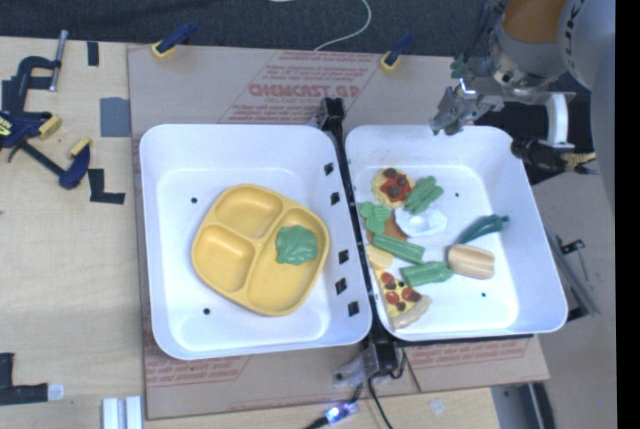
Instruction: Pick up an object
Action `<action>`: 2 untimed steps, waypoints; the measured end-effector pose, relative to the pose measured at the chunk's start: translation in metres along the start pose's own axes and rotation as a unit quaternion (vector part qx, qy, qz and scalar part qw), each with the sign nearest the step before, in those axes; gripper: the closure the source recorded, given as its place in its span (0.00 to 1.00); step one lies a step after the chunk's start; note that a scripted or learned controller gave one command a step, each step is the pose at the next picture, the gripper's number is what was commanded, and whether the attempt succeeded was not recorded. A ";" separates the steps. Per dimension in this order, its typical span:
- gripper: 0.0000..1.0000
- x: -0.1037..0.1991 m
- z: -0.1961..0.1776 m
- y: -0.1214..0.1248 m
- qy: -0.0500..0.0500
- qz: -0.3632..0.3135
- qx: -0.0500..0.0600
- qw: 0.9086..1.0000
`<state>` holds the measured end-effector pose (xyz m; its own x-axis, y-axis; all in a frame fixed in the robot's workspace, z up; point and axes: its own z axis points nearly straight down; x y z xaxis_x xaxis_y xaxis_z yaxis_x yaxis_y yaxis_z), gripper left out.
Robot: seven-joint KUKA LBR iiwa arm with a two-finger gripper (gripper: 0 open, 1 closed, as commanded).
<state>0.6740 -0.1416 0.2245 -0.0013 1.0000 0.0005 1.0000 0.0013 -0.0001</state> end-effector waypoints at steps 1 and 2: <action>1.00 0.044 0.008 -0.024 0.000 -0.001 0.001 1.000; 1.00 0.085 0.006 -0.052 -0.001 0.000 0.002 1.000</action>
<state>0.6222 -0.0567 0.2189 -0.0015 1.0000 -0.0005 1.0000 0.0015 -0.0034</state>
